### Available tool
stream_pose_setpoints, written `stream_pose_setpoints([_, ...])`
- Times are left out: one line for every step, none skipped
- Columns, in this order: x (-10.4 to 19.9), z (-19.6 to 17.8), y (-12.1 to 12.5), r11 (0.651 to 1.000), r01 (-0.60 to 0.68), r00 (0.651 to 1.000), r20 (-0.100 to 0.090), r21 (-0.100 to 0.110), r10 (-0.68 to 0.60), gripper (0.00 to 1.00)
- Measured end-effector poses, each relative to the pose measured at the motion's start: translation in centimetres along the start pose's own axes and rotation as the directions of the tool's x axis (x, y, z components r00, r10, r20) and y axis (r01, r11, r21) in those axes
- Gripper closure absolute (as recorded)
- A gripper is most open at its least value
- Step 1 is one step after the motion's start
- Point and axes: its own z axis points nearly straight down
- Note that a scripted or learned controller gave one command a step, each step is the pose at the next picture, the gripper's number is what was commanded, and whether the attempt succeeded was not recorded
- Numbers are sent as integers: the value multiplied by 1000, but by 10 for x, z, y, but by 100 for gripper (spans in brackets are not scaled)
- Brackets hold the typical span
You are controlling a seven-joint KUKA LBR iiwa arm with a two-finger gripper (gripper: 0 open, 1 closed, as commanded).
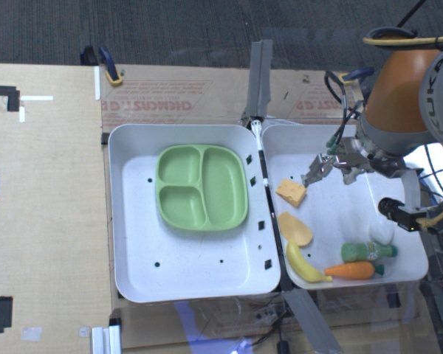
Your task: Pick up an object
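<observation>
Looking down at a slant, the camera view shows two white bins side by side on the bench [44,198]. The left bin [133,257] carries a green divided plate [202,188] lying flat near its middle. In the right bin [332,205] are several things: a tan cheese-like wedge [291,192] near the left wall, a pale yellow flat piece [296,229] just below it, a banana [303,266] along the lower left corner, an orange carrot [350,271] beside the banana, and a green bottle [367,252] just above the carrot. The gripper [321,168] hangs over the right bin, above and right of the wedge. Its fingers look slightly spread, and nothing is between them.
</observation>
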Motion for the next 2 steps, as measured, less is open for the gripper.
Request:
stream_pose_setpoints([0, 0, 0, 1000, 0, 1000, 0, 0, 0, 0])
stream_pose_setpoints([-2, -112, 0, 974, 228, 974, 1, -3, -228, 0])
